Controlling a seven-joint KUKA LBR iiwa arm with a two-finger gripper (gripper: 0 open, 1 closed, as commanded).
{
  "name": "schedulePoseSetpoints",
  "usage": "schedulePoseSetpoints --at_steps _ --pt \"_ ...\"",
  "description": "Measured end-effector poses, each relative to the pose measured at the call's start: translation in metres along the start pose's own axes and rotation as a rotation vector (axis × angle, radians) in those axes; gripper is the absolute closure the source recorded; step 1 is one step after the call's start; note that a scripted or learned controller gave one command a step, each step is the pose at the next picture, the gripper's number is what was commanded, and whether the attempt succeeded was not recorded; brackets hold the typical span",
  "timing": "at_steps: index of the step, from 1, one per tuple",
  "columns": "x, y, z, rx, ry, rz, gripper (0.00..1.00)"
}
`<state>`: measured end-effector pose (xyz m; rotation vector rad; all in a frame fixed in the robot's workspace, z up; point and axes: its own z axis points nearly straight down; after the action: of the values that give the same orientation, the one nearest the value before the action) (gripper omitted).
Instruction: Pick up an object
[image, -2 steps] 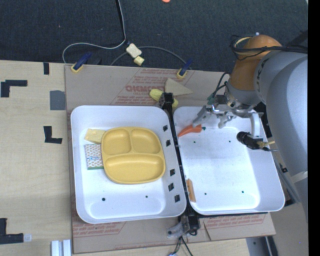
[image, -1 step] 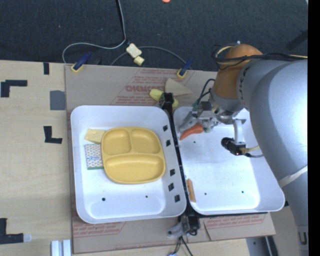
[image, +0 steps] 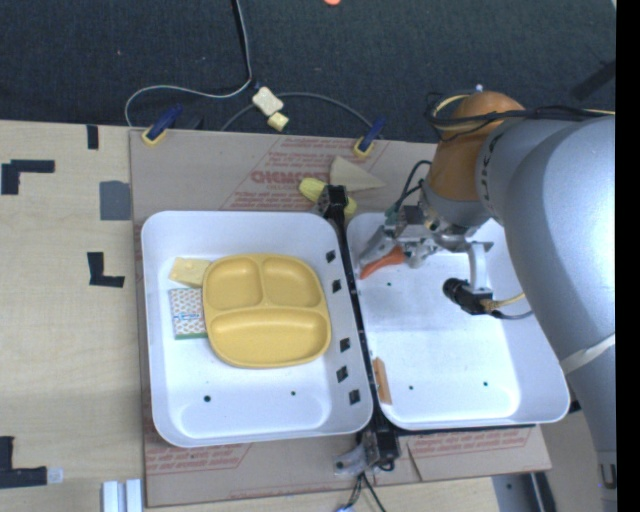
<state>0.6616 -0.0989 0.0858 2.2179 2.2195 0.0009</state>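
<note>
My gripper (image: 388, 248) is low in the far left corner of the right bin (image: 470, 400), under the orange-banded wrist. A small orange object (image: 376, 265) lies right at its tip, close to the bin's left wall. A thin brown stick (image: 382, 381) rests along that same wall nearer the front. In the left bin (image: 250, 415) a yellow divided plate (image: 266, 309) takes up the middle. Left of the plate sit a pale yellow piece (image: 187, 270) and, just in front of it, a small patterned block (image: 186, 311).
The grey arm covers the right side of the right bin. A black divider with clips (image: 346, 300) runs between the bins. A black cable end (image: 468, 294) hangs over the right bin's floor. Yellow and tan scraps (image: 340, 180) lie on the cardboard behind the bins.
</note>
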Motion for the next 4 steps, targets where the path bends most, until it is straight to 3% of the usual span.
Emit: schedulePoseSetpoints --at_steps 3,4 --pt "-0.005 0.007 0.000 0.001 0.000 0.000 0.00" --pt "-0.021 0.008 0.000 0.000 0.002 0.000 0.00"
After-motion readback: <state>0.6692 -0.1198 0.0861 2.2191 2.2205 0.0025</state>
